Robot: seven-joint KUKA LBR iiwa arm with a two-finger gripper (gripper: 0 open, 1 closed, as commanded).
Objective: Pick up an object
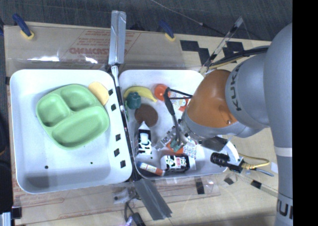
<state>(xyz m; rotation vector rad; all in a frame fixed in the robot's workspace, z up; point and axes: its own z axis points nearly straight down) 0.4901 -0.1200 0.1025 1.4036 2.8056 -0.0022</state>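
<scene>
The arm (pixel 248 96) is reaching in from the right, hanging over the right bin (pixel 149 77) w/ the gripper (pixel 175 140) sitting down among the clutter near the bin's middle. Can't tell if it's gripping anything tbh.

Left bin (pixel 20 135) is holding a green tray (pixel 74 115) (three sections) w/ a yellow piece (pixel 99 92) touching its upper right edge.

In the right bin: a banana (pixel 140 92) lying at the top, brown disc (pixel 146 115) below it, teal thing (pixel 133 101) beside the banana, orange ball (pixel 160 91) just right of it. Black and white carton (pixel 144 144) + another (pixel 176 162) near the front wall, w/ a tube (pixel 151 169) lying between them.
</scene>
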